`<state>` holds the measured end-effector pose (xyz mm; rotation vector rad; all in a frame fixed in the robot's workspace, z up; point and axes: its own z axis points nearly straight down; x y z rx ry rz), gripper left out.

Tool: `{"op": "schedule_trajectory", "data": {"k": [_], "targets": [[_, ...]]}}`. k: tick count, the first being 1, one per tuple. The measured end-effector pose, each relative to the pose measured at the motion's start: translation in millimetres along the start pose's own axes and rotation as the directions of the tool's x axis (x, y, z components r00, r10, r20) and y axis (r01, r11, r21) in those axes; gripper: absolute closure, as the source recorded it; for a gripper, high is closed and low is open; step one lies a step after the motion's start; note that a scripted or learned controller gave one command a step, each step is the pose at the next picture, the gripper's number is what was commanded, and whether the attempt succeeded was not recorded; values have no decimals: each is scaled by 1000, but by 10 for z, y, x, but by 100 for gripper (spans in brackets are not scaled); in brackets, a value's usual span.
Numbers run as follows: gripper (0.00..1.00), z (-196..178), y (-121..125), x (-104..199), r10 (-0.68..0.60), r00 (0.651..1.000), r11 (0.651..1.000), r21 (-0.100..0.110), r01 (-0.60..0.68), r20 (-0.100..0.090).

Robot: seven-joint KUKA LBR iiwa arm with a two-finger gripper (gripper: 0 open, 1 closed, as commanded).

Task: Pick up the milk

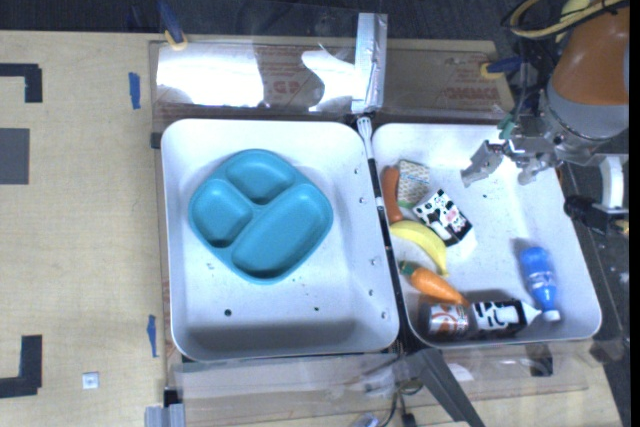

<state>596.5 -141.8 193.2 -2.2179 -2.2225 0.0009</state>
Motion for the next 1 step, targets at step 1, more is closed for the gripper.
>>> {"op": "schedule_trajectory", "data": {"k": [1], "targets": [[0,816,-52,351,-82,997,997,-4,82,2]]}}
